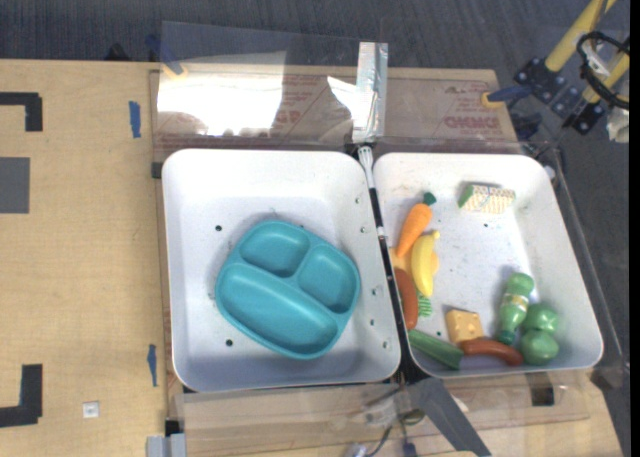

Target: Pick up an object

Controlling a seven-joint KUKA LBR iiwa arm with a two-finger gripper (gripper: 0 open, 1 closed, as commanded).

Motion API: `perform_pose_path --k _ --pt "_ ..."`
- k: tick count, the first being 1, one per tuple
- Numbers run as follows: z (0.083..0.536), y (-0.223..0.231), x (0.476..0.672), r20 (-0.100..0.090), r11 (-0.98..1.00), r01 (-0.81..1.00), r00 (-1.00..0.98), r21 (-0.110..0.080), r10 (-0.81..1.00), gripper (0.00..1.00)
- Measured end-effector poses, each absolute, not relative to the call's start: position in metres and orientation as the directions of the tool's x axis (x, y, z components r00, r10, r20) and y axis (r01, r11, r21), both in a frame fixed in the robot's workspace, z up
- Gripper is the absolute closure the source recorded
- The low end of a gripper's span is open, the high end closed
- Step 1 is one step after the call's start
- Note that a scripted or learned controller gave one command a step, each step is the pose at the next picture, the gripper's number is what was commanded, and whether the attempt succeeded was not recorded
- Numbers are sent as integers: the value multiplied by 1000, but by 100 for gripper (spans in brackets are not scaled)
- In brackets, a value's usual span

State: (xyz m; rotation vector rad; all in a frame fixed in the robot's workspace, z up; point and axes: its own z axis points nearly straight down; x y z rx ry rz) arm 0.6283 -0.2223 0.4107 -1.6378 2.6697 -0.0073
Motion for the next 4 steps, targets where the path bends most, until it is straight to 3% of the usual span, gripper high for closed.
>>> perform_pose_path --k 1,2,3,4 --pt "406 -222 668 -4 88 -996 -88 -8 -996 100" --pt "403 -222 658 -2 -482 -876 482 -5 -876 100" --pt "460 -211 668 5 -774 -633 774 -7 -633 100" --pt "471 -215 668 4 -921 -389 921 -5 -389 100"
